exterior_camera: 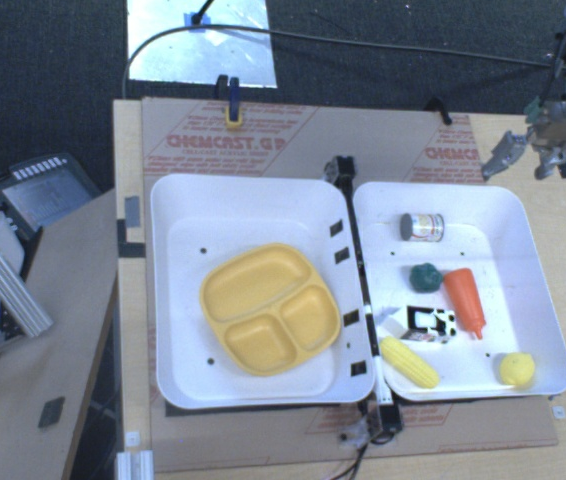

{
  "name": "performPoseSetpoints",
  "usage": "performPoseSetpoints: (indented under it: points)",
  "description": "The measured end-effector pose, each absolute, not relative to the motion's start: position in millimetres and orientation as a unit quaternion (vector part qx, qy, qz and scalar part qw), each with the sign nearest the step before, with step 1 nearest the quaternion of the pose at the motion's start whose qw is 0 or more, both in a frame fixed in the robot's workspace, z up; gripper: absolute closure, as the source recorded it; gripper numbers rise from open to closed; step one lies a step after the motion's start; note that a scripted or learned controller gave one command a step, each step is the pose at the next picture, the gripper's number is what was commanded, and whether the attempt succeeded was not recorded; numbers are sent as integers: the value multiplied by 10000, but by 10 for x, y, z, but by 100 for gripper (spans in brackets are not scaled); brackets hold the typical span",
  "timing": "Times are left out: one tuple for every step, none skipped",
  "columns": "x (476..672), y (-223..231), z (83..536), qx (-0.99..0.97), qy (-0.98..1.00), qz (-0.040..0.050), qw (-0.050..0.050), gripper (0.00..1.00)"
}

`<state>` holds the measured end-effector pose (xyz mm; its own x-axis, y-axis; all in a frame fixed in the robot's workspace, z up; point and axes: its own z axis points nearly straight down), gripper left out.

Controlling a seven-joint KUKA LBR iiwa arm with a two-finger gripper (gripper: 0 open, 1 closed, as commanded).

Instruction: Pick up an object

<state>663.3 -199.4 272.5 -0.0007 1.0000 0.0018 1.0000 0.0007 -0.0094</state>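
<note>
The claw (pixel 533 158) hangs spread above the tabletop's far right corner, holding nothing. It should drop straight onto the orange carrot (pixel 465 301) (long, easy to pinch).

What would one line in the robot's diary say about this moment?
gripper: above right bin's far corner, jaws open, holding nothing | right bin: small can, orange plastic carrot, yellow corn cob | left bin: yellow divided plate
</note>
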Motion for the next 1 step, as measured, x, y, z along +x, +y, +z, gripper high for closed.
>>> performPoseSetpoints:
  points:
    - [6652, -1985, 2805, -7059, -7083, -4, -10, 0]
